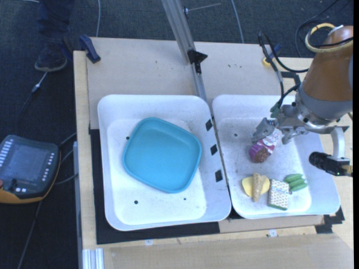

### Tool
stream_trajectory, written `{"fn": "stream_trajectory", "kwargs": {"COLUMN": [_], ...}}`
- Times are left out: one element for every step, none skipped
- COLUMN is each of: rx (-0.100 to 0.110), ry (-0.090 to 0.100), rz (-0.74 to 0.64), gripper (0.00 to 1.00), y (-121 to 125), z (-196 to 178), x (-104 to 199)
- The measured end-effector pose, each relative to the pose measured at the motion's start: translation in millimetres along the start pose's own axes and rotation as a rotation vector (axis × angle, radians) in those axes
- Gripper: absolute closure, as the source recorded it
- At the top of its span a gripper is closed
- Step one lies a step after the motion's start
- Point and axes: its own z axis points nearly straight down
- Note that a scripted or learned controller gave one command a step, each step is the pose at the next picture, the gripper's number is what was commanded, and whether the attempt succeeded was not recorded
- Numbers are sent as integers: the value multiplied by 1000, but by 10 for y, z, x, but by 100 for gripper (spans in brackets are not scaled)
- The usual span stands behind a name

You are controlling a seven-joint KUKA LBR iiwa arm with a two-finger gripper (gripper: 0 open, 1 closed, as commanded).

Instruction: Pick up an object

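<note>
While down over the purple toy [260, 152] in right bin [235, 195], claw [273, 133] spread apart; nothing gripped or lifted yet.

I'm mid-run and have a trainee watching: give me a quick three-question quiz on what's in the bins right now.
1. True or false: the blue plate lies in the left bin.
2. Which item is nearest the gripper? A) purple item B) corn C) green item
3. Fill in: the checkered block lies between the corn and the ____ item.

Key: 1 true; 2 A; 3 green.
</note>
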Motion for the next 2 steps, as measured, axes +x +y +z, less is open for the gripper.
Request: {"fn": "stream_trajectory", "kwargs": {"rx": [5,4], "ry": [1,0], "rz": [0,0], "gripper": [0,0], "y": [10,-4], "z": [657,1198], "x": [44,57]}}
